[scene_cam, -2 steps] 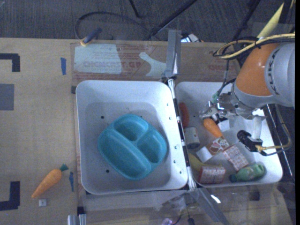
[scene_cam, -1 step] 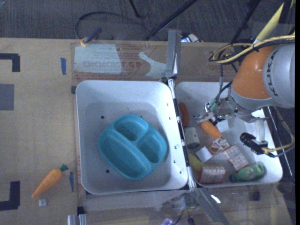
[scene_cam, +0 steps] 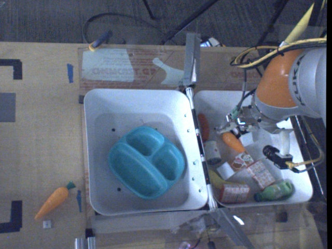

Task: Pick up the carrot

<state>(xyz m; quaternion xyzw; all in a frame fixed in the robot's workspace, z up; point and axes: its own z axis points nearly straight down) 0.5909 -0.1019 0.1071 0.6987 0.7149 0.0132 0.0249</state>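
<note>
A small orange carrot [scene_cam: 233, 142] lies at a slant in the right bin [scene_cam: 303, 188], near its middle. My gripper [scene_cam: 236, 128] hangs directly over the carrot's upper end, close to it or touching it. The grey arm with its orange band [scene_cam: 277, 87] comes in from the upper right above it. A second, larger carrot with a green top [scene_cam: 52, 202] lies outside the bins, on the bench at the lower left.
The right bin also holds a red sausage-like piece [scene_cam: 203, 126], a grey can [scene_cam: 211, 152], a banana [scene_cam: 215, 179], small printed boxes [scene_cam: 261, 173] and a green bottle [scene_cam: 274, 191]. A teal divided plate [scene_cam: 147, 161] sits in the left bin [scene_cam: 98, 108].
</note>
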